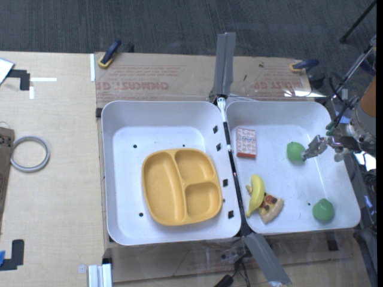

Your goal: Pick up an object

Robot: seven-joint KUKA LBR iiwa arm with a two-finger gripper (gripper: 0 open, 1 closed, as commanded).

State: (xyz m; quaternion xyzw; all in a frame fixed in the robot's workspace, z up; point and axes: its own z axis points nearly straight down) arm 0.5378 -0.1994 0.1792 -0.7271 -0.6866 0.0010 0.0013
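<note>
- Far left of the counter [54, 208], a roll of tape [29, 153] lies flat near the left edge, well apart from both bins and out of the action.
- Into the left bin [116, 115]: a yellow divided plate [182, 186] sits just about dead centre, flat on the floor, three compartments up and bare. It is broad and shallow, an awkward thing to pinch, which I judge is why the arm is busy elsewhere.
- Across the divider, the right bin [335, 211] holds the small stuff. A red-and-white card box [246, 143] lies flat near the divider toward the far wall.
- Below it, close to the near-left corner, a toy banana [257, 194] lies touching a toy pizza slice [270, 208]; the two are heaped together, so a clean grip there looks tricky.
- Middle of the bin, a green ball [294, 152] sits alone with bare floor round it, the likeliest target.
- The claw [312, 149] is just beside that ball on its right, tips low and slanted toward it. Whether the tips are apart or together, I cannot tell; nothing is seen between them, so no pick is made yet.
- Near the near-right corner, a second green ball [323, 210] rests alone, a fair backup.
</note>
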